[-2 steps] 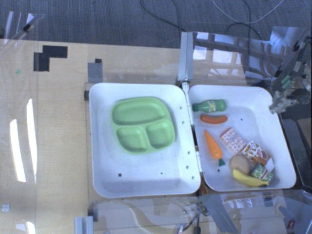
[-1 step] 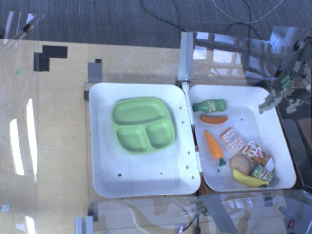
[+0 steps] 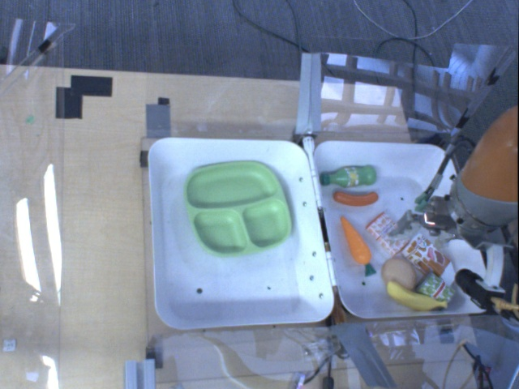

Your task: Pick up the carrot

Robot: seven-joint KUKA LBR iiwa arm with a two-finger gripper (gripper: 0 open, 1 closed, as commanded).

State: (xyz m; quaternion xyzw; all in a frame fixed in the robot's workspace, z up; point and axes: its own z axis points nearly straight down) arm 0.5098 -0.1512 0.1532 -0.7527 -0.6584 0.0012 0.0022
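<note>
Basically the carrot [image 3: 355, 241] is a small toy piece, prob. hollow plastic: light, stiff, smooth and a bit slippery, not fragile. It lies flat in the right bin [image 3: 389, 156], near that bin's left wall, pointed orange tip toward the far side and green stub at the near end, slightly slanted. Best hold, imo, is across the thick part of the body, just above the green end, w/ fingers closing across its width; the tapered tip would likely squirt out. Neighbours: hot dog [image 3: 355, 198] and green bottle [image 3: 348, 176] beyond the tip, snack packet [image 3: 381, 227] just beside it on the right, potato [image 3: 398, 271] and banana [image 3: 415, 297] near the stub end, so approach room is tight on the right side. Gripper [image 3: 428, 215] sits to the carrot's right, over the packets, apart from the carrot, not touching it. Whether the claw is spread or pressed together I can't tell; too small and cluttered there. Green tray [image 3: 238, 207] in the left bin [image 3: 170, 241] isn't involved.
</note>
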